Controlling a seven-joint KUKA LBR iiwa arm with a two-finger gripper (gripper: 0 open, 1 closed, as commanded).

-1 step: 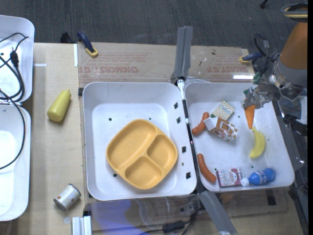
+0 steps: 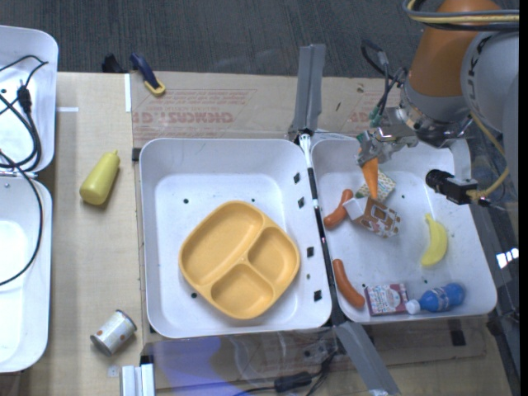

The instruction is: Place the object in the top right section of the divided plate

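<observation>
One carrot (image 2: pixel 371 177) between pincer (image 2: pixel 373 157) fingers, above right bin (image 2: pixel 477 258).

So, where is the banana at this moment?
The banana lies in the right bin, near its right wall, above the blue bottle and right of the small carton.

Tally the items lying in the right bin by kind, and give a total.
Sausages: 2
Carrot: 1
Banana: 1
Small cartons or boxes: 3
Blue bottle: 1
Total: 8
</observation>
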